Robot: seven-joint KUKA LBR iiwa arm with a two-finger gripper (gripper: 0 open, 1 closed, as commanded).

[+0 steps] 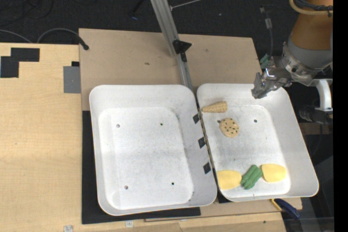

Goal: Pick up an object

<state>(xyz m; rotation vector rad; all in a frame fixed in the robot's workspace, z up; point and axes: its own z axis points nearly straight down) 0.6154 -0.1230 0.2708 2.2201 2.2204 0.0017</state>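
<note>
The pincer (pixel 261 87) hangs over the far rim of the right bin (pixel 302 141); whether it is open or closed I cannot tell, and nothing is seen in it. The objects lie in this bin: a cone (pixel 215 108) near the divider, a cookie (pixel 229 127) just below it, and at the near side two yellow pieces (pixel 229 179) (pixel 273 173) touching a green one (pixel 250 176). I would choose the cookie, because it lies apart from the others; the arm should come straight down over its middle and close only when low.
</note>
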